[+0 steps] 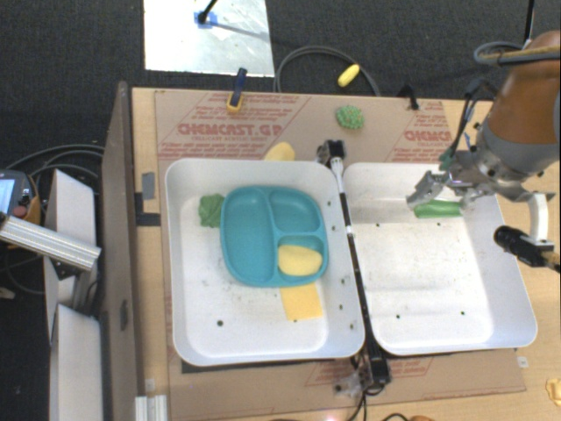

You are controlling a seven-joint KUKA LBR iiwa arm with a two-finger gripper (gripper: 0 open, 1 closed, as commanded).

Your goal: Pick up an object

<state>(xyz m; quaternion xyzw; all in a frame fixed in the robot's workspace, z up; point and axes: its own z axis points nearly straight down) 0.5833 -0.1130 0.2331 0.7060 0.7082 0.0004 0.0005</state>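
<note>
Claw (436,191) hovered in the right bin (456,323) at its upper edge, directly over a green object (436,209); its state I cannot tell. That green piece lay just beneath, long axis running left-right

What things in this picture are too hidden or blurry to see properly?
- Camera view: the gripper is small and blurred; whether it holds the green object under it cannot be told.
- The yellow flat piece is partly tucked under the teal plate.
- The green leafy thing is partly behind the plate's rim.
- The arm is cut off by the right edge.
</note>
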